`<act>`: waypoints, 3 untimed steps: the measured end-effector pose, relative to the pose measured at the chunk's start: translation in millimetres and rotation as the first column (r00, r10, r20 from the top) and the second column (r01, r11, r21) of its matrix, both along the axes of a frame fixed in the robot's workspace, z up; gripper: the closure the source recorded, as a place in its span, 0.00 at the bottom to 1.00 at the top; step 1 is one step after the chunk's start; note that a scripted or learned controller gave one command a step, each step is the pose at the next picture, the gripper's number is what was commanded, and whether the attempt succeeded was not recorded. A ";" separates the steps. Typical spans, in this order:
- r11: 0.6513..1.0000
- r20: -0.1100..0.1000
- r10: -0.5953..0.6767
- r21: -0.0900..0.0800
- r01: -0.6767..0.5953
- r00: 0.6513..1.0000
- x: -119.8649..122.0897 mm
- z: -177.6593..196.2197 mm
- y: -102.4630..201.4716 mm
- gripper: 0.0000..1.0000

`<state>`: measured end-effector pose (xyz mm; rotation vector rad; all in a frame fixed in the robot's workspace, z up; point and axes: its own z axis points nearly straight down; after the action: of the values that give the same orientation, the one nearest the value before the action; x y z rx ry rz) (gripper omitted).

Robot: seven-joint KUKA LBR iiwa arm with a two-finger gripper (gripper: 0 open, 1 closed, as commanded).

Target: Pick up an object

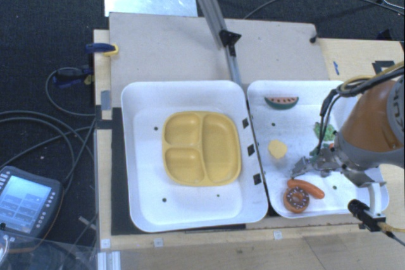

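Doughnut (pixel 296 200) and sausage (pixel 306 188) lie just below tool (pixel 302 167)

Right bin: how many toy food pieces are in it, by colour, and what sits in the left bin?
Right bin:
Red and green (watermelon slice): 1
Yellow (small round piece): 1
Orange-red (sausage): 1
Brown (sprinkled doughnut): 1
Green (piece partly hidden by the arm): 1
Left bin:
Yellow divided plate: 1
Total: 6
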<state>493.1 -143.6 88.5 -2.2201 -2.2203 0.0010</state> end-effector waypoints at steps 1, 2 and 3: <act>1.000 0.005 0.000 -0.001 0.000 1.000 1.5 12.6 -0.5 1.00; 1.000 0.010 0.005 -0.003 -0.005 1.000 5.2 76.4 -4.0 1.00; 1.000 0.010 0.006 -0.003 -0.006 1.000 7.4 126.3 -4.4 1.00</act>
<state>500.5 -148.0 214.8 -2.2195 -2.2333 -0.0064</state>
